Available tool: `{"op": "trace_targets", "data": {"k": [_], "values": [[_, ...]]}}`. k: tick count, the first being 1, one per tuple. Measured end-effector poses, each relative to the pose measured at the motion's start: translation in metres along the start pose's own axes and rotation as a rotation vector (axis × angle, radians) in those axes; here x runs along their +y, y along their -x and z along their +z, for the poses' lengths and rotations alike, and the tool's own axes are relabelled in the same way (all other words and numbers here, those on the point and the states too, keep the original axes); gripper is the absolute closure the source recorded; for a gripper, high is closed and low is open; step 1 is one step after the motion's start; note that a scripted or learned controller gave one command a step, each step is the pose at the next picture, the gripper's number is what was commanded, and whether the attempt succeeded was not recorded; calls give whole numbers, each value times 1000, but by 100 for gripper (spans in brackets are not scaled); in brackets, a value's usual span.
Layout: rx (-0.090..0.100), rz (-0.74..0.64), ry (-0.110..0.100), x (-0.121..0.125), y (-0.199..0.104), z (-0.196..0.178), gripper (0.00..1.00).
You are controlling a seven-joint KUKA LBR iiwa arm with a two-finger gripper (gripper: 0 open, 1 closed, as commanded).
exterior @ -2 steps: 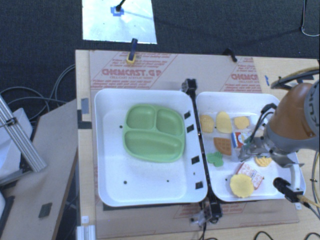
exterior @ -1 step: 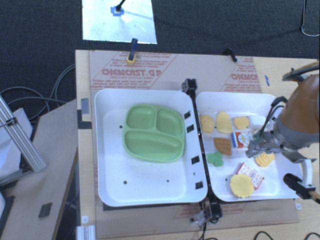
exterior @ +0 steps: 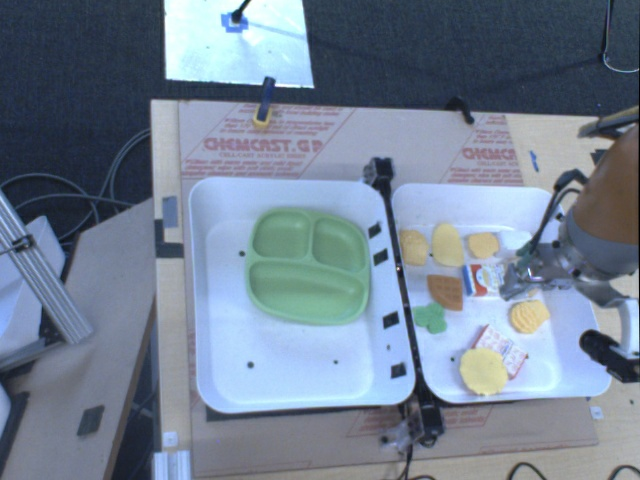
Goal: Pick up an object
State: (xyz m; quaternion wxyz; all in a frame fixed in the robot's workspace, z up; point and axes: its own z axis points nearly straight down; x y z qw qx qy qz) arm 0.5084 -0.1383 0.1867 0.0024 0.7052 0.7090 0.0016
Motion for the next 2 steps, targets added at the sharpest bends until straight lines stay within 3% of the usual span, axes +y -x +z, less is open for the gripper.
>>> {"op": "trace_targets", "data": {"k": [1, 2], "values": [[0, 0, 0, 2, 0, -40, 100], [2, -4, -2, 27, -36, -38, 100]]}}
